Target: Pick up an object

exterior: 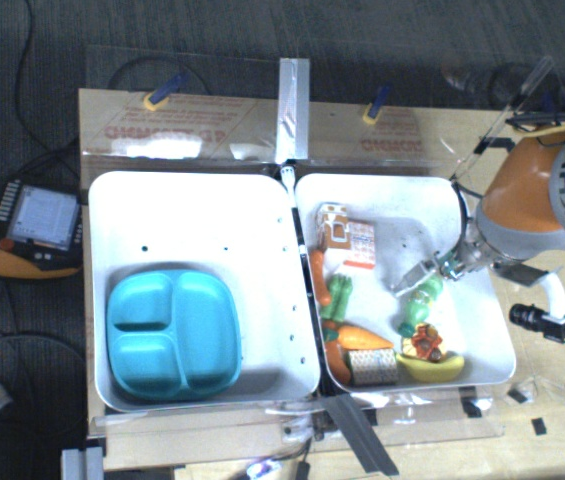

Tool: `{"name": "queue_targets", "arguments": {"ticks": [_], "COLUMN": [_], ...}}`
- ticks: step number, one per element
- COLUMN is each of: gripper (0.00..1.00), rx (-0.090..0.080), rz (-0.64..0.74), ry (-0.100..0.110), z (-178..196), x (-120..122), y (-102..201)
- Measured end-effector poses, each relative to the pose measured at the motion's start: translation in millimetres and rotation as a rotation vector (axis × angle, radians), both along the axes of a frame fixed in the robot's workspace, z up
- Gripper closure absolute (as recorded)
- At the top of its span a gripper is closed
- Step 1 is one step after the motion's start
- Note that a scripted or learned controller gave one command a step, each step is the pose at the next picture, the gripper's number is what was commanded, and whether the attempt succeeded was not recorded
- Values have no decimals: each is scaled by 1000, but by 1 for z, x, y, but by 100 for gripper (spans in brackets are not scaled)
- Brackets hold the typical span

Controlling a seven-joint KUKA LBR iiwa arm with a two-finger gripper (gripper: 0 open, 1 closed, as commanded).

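The right bin (402,190) holds several small objects. A white and orange box (347,236) lies near its back left. A green toy (339,296), an orange carrot (359,338) and a grey block (373,366) sit along its left and front. A yellow banana (434,368) with a red piece (424,343) on it lies at the front right. A green bottle (418,306) lies just under my gripper (428,273), which hangs low in the right half of this bin. The arm's orange band (524,196) is over the bin's right rim.
The left bin (192,203) holds a blue divided plate (174,331) at its front left. A raised divider (302,268) separates the two bins. A black and orange device (32,226) lies off the bench to the left.
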State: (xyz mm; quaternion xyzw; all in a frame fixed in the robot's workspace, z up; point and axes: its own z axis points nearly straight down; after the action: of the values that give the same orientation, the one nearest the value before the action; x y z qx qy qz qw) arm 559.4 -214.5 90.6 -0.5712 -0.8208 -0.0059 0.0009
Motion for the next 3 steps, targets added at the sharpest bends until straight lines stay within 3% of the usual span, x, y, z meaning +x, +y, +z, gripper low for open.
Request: {"name": "queue_targets", "arguments": {"ticks": [3], "gripper": [0], "rx": [-5], "rz": [-85], "ry": [-16], "z": [0], "x": [-16], "y": [5]}}
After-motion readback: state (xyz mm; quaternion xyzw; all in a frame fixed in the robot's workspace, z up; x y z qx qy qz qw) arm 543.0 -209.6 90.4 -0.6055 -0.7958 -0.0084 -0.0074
